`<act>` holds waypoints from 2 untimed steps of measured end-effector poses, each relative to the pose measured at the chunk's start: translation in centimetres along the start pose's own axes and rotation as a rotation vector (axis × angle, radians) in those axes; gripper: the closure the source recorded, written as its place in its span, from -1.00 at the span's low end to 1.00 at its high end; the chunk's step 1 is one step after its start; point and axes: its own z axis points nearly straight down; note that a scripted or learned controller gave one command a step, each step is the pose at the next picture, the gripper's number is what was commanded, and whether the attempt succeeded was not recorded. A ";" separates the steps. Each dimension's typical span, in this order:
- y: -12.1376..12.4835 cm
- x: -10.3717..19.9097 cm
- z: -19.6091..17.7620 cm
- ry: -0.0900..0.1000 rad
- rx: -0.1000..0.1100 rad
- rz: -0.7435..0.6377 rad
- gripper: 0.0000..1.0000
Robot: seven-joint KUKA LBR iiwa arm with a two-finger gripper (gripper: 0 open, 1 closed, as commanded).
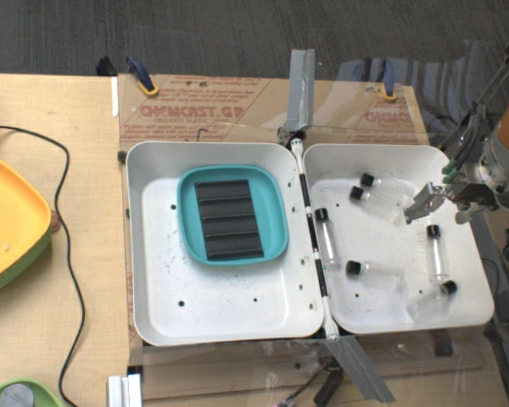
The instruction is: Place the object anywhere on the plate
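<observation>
Since the clear vials (438, 254) look light, slick and roll-prone, I'd grasp one mid-barrel; my end effector (427, 202) hovers there, released and empty.

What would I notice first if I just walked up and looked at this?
Probably the teal plate in the left white bin, with a dark ridged block lying on it. Next, the clear little vials with black caps scattered about the right bin. The end effector hangs over that bin's right side, near its rim.
</observation>
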 end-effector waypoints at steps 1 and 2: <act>-2.0 -3.6 -16.2 -0.001 0.002 0.224 -1.00; 4.4 -8.7 -16.1 -0.001 0.002 0.408 -1.00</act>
